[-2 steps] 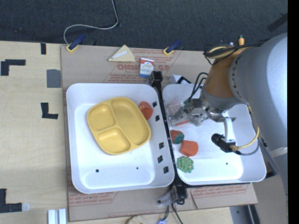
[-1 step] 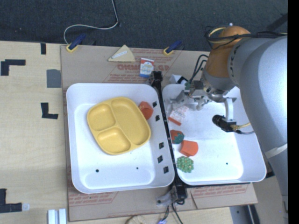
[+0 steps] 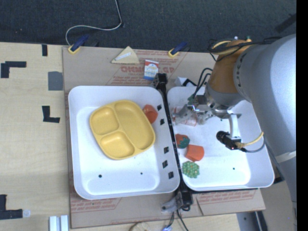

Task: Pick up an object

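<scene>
Camera view: fixed above the bench, looking down at a slant.
My arm: grey KUKA arm with orange band [image 3: 226, 73], entering from 3 o'clock over the right shallow white bin [image 3: 240, 177].
My claw: the two-finger gripper [image 3: 195, 110] sits low in the right bin's 11 o'clock corner, over a pale, blurred patch I cannot identify. Opening width: cannot tell. Load: nothing seen in its grasp.
Candidate objects, right bin: small orange-and-teal piece [image 3: 181, 140], orange block [image 3: 195, 152] and green knobbly ball [image 3: 190, 169], all at 6 o'clock from my claw, close together near the left wall.
Left shallow white bin [image 3: 120, 186]: yellow three-compartment plastic tray [image 3: 122, 128]; small orange-red item [image 3: 151, 113] at its 2 o'clock edge.
Step in hand: judged as descent or grasp attempt; no pickup confirmed.
Next move: close on one object, lift straight up, verify it rises.
</scene>
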`<state>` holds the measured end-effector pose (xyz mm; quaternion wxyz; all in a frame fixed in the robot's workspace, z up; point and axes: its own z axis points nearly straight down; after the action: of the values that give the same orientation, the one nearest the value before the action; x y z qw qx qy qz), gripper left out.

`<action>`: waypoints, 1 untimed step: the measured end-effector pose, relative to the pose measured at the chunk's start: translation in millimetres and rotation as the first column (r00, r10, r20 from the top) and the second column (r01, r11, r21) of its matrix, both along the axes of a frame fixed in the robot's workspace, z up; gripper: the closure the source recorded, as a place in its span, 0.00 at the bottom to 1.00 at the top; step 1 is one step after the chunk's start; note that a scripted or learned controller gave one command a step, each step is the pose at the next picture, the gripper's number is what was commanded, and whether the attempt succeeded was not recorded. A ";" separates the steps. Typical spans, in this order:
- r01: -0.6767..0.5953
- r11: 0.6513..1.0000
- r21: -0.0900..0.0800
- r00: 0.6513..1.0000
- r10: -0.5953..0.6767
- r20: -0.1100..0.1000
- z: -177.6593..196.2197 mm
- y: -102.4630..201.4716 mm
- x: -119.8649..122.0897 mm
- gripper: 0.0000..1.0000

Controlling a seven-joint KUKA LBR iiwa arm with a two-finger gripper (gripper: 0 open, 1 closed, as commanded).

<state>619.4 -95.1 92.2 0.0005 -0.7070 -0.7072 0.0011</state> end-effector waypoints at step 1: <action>-0.002 1.000 0.000 1.000 0.002 0.005 -6.6 -20.6 49.9 0.00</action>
<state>669.2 -115.6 85.6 -0.0015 -0.7063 -0.7079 -0.0006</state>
